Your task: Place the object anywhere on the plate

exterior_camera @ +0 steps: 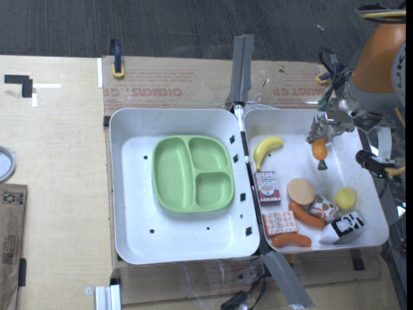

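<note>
The green divided plate [192,173] lies in the left bin [129,192]. My gripper [321,136] hangs over the far part of the right bin [377,192], below the orange-banded wrist. A small orange carrot [319,150] with a green tip pointing down hangs between its fingers, just above the bin floor. The carrot is well to the right of the plate, past the divider between the bins.
The right bin also holds a banana [268,148], a red carton [266,187], a round tan bun [301,190], two sausages [306,216], a red-and-white box [279,223], a yellow ball [345,197] and a black-and-white item [348,225]. A grey post [242,70] stands behind the divider.
</note>
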{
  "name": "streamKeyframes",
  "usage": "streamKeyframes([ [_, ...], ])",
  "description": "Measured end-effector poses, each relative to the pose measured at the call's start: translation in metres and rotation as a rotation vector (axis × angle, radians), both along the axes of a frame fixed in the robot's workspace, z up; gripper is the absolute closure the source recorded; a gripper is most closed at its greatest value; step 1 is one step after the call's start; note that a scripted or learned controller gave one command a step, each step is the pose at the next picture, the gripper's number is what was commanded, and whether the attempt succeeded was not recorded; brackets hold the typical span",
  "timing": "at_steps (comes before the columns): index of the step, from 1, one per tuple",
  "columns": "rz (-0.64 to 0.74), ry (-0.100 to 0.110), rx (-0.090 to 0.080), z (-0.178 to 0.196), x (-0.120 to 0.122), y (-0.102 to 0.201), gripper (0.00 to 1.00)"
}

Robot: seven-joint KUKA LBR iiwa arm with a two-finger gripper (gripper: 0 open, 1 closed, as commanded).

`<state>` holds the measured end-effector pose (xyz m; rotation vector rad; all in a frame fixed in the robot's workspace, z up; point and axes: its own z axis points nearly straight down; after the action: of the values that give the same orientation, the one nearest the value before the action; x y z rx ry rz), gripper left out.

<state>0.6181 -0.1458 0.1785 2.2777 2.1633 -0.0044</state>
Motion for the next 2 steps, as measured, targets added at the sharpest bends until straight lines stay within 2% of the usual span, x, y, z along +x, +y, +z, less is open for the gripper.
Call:
streamKeyframes([
  [1,0.325,-0.002,0.001,0.056,0.009,0.062,1.00],
  [2,0.491,0.001,0.002,0.038,0.009,0.144,1.00],
])
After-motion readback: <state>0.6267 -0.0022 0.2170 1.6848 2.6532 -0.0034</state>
